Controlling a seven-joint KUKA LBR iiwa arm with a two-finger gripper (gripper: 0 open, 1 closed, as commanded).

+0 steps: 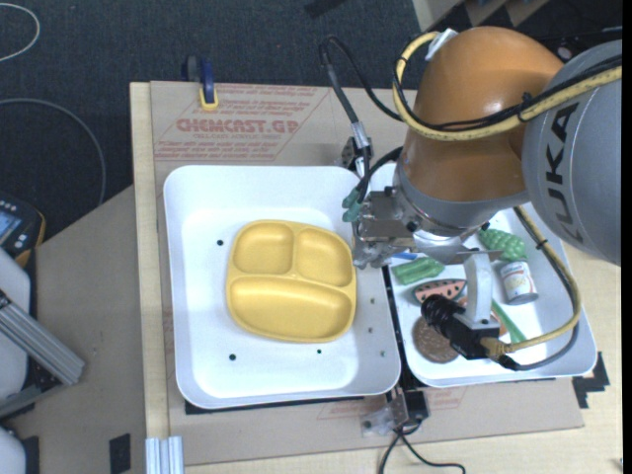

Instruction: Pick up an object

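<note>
My gripper (383, 247) hangs under the big orange wrist band, low over the left edge of the right bin (583, 339), close to the wall between the bins. Just right of it lies a green block (419, 269). Below that are a watermelon-slice toy (440, 290) and a brown round disc (430, 342). A small white bottle with a green cap (515, 278) and a green stick (510, 322) lie further right. The arm hides much of the bin's far part.
The left bin (193, 265) holds a yellow divided plate (291, 279) at its middle. A black cable and plug (462, 332) from the arm hang over the right bin's items. Cardboard (237, 117) lies behind the bins.
</note>
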